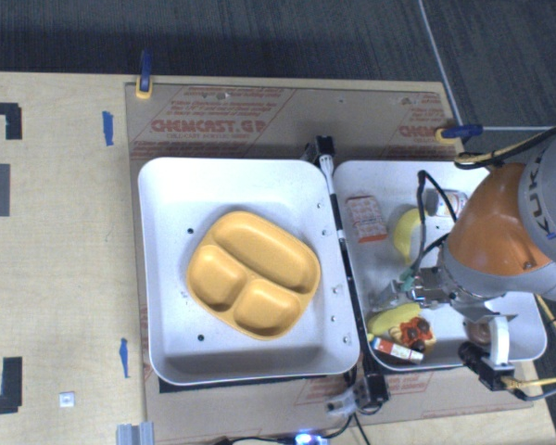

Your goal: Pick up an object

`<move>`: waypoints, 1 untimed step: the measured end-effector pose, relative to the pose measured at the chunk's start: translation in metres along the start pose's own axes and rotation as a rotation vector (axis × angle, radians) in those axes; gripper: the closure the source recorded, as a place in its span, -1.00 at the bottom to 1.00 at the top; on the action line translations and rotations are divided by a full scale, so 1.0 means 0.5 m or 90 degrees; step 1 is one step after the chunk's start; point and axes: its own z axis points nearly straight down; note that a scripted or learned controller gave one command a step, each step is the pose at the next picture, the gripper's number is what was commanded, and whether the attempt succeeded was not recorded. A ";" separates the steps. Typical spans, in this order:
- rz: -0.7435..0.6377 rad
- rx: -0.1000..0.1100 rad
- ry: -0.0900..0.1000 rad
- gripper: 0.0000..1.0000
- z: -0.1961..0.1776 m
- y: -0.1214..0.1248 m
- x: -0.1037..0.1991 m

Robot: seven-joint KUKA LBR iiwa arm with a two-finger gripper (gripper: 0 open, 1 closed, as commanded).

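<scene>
Two shallow white bins sit side by side on the surface [56, 276], resting on one brown cardboard sheet [287, 119]; the left bin [167, 193] holds one item, a yellow three-compartment tray [252, 273] lying open side down near the bin's middle; the right bin [357, 176] holds several small items bunched toward its near half: one white packet with red print [365, 219] near the far left corner, one pale yellow-green rounded object [408, 232] beside it and partly behind a black cable, one yellow object [395, 320] near the front, one small red piece [417, 332] touching it, and one red and white tube [395, 348] lying along the front wall; one grey arm with an orange band [499, 235] reaches over the right bin from the right; the tool [417, 286] sits low above the yellow object, its tip hidden among cables and clutter, so whether it is parted or closed cannot be judged; nothing is visibly held in it.
</scene>
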 end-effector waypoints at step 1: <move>-0.001 0.000 0.001 -1.00 0.000 0.000 -0.001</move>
